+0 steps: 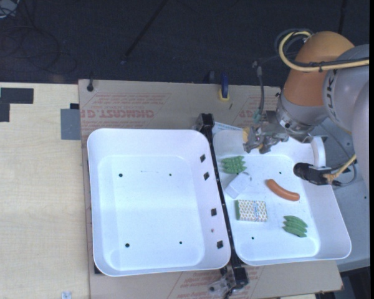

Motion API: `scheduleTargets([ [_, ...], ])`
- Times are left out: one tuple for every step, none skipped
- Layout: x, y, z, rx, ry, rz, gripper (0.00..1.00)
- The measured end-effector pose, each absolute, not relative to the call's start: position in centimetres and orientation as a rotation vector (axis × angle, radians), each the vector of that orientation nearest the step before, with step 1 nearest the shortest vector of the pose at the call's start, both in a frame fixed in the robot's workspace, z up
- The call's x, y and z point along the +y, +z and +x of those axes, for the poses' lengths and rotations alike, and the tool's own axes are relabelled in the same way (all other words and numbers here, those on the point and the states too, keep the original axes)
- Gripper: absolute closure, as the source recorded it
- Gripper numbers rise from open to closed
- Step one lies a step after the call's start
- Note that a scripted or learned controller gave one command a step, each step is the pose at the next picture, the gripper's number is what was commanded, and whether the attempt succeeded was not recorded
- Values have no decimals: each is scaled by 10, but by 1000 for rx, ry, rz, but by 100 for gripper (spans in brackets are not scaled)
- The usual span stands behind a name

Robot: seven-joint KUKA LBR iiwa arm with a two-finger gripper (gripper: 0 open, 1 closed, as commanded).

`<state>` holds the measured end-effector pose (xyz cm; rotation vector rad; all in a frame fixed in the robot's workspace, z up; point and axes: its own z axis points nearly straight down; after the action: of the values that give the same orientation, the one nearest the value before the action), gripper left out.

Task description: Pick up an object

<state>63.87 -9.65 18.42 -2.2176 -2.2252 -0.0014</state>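
Sausage, orange-red and slim, lies slantwise in the right bin; end effector grip state unclear.

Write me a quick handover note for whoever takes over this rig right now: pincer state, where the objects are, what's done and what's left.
Pincer: over the far edge of the right bin, nothing visibly held; open or shut is unclear.
Objects, all in the right bin: green pod bunch nearest the pincer, white card, patterned packet, orange sausage, second green pod.
Done: no pick yet.
Left: descend on one object, probably the near green bunch, grasp and lift.
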Motion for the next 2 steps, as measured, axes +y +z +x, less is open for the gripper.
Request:
scheduleTargets([
  [-53, 211, 644, -2225, -1, -2217, 100],
  [0, 246, 640, -2226, -1, -2216, 100],
])
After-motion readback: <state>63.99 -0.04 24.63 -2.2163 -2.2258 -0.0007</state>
